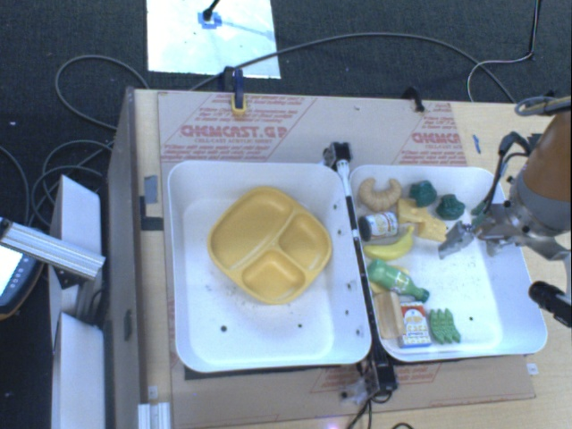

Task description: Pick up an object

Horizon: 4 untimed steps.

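Plenty to pick from in the right bin, but best to go for the banana, lying just below the can and above the green bottle. Looks light, stiff and slick, so worth pinching across its thick middle, not the tapering ends. Cannot read the gripper, hovering to the banana's right, as open or closed.

Grey arm, orange band.
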Tool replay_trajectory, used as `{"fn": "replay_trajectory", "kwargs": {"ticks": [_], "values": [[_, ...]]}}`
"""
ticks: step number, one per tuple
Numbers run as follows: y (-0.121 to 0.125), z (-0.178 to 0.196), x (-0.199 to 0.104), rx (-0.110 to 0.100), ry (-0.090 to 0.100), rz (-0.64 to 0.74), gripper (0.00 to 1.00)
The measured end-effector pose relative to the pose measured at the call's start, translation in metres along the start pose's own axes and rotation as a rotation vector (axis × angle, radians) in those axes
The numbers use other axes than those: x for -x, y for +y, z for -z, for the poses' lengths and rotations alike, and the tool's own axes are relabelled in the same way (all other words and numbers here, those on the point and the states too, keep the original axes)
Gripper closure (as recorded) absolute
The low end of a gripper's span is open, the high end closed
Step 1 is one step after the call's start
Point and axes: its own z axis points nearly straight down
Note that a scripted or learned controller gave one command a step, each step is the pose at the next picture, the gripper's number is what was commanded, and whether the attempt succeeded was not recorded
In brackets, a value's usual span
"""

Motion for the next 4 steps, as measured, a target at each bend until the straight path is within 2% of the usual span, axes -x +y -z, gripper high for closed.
{"fn": "replay_trajectory", "kwargs": {"ticks": [1, 2, 3, 4], "values": [[0.047, 0.008, -0.078, 0.001, 0.000, 0.000, 0.00], [0.004, -0.060, -0.063, -0.002, 0.000, -0.002, 0.00], [-0.024, -0.009, -0.001, 0.002, -0.002, -0.002, 0.00], [0.014, -0.069, -0.047, -0.001, 0.000, 0.000, 0.00]]}}
